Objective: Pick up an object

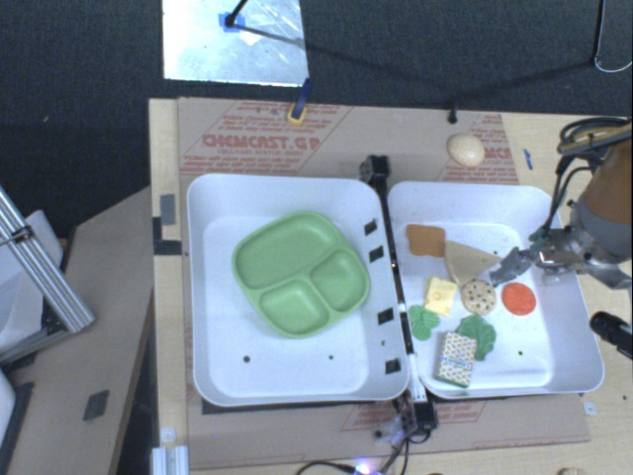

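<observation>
We see the hand (511, 264) low in the rt bin (569, 364) (cookie (478, 295) just below-left, tomato slice (518, 299) below); finger state: can't tell.

End effector (510, 265) above cookie (478, 296) (right bin (569, 364))

The cardboard sheet (259, 139) under the bins reads "CHEMCAST GP".

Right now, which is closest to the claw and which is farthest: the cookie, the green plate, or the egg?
From the claw:
1. Cookie, just below-left of it in the right bin.
2. Egg, on the bench beyond the bins.
3. Green plate, away in the left bin.
</observation>
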Motion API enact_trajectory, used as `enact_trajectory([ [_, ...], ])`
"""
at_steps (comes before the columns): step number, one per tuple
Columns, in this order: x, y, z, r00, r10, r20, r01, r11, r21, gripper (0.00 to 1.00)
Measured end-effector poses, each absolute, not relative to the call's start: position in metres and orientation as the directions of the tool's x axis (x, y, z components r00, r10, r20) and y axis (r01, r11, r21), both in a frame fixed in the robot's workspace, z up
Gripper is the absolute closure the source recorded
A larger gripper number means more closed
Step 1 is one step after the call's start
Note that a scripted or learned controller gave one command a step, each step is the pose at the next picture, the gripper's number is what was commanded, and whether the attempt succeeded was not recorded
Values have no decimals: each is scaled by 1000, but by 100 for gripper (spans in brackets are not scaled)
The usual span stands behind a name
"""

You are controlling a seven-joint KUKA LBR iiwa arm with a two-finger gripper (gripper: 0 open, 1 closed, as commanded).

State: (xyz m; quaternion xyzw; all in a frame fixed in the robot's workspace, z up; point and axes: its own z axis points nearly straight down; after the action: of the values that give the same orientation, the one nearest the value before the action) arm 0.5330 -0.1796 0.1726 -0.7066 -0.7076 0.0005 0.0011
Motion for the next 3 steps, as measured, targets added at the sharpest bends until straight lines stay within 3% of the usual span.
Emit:
enact_trajectory([
  [2,533,-175,87,-1,1000,-1,1000,1,4,0],
  [3,536,-176,100,-1,1000,-4,1000,1,12,100],
])
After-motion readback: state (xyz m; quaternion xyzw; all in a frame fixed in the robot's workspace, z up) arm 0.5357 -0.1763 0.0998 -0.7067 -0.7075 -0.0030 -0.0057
